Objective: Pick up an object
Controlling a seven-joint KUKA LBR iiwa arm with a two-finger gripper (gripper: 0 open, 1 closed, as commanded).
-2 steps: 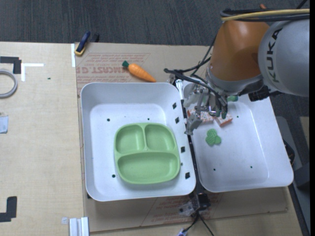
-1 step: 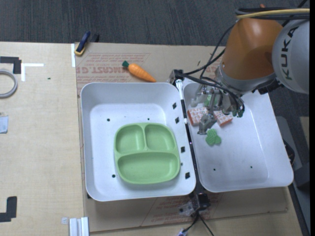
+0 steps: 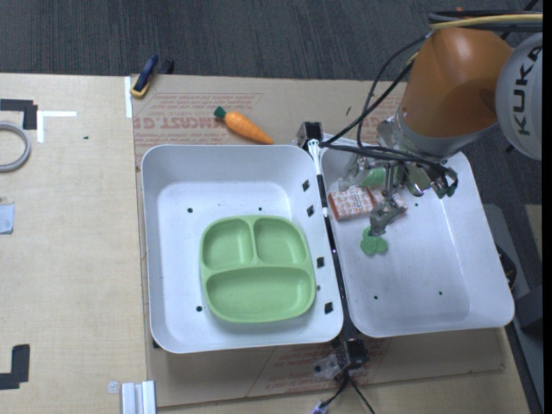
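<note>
I see the gripper [image 3: 385, 216] low in the right bin [image 3: 448, 291], beside a red-white packet [image 3: 349, 203]. Small green object [image 3: 373, 245] just below it. Gripper state: cannot tell.

Green divided plate [image 3: 257, 270] in left bin [image 3: 164, 231], arm's jaws above small green object [image 3: 373, 245] in right bin [image 3: 448, 291]

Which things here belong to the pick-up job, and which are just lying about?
Job:
end effector
small green thing under it
red-and-white packet
right bin

Lying about:
green divided plate in left bin
toy carrot on the cardboard
blue clip
</note>
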